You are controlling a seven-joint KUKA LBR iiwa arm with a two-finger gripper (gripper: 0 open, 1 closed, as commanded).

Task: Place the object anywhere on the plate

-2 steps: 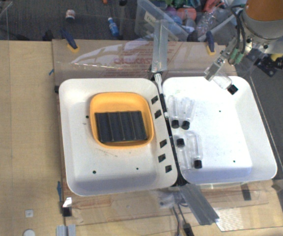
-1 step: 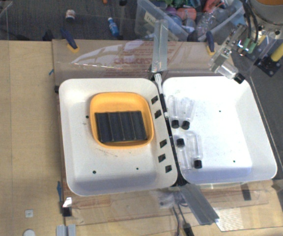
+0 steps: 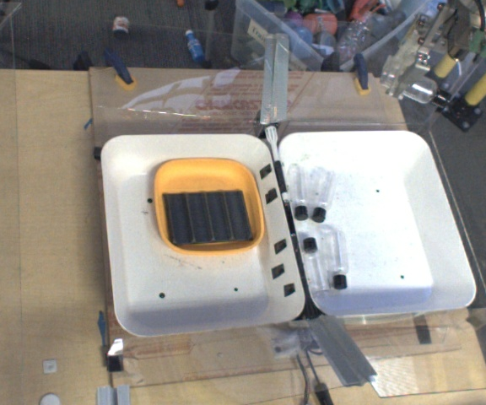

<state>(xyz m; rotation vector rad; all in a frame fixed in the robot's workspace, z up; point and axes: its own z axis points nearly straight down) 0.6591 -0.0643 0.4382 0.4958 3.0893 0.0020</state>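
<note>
At the upper right corner of the camera view, past the far rim of the right bin (image 3: pixel 395 226), the tool (image 3: pixel 413 76) hangs above the edge of the table (image 3: pixel 32 226), clear of both bins. It is seen against clutter and partly through pale, see-through parts, so I cannot tell whether it is wide or narrow, and nothing can be seen held in it.

Well apart from the tool, down and to the left of it across the divider between the bins, the orange plate (image 3: pixel 169 177) sits in the left bin (image 3: pixel 133 285). A dark ribbed block (image 3: pixel 207 218) lies flat on that plate, inside its rim, its ribs running away from the camera. It covers most of the plate's floor, leaving the orange rim showing all round.

Nearer the tool, but below it in the view, a few small clear bottles with black caps (image 3: pixel 312 194) lie in the right bin, close against the divider; another pair of clear bottles (image 3: pixel 324 261) lies just below them.

Left of the tool, beyond the bins, stands a clear tub (image 3: pixel 260 15) of coloured bits.
</note>
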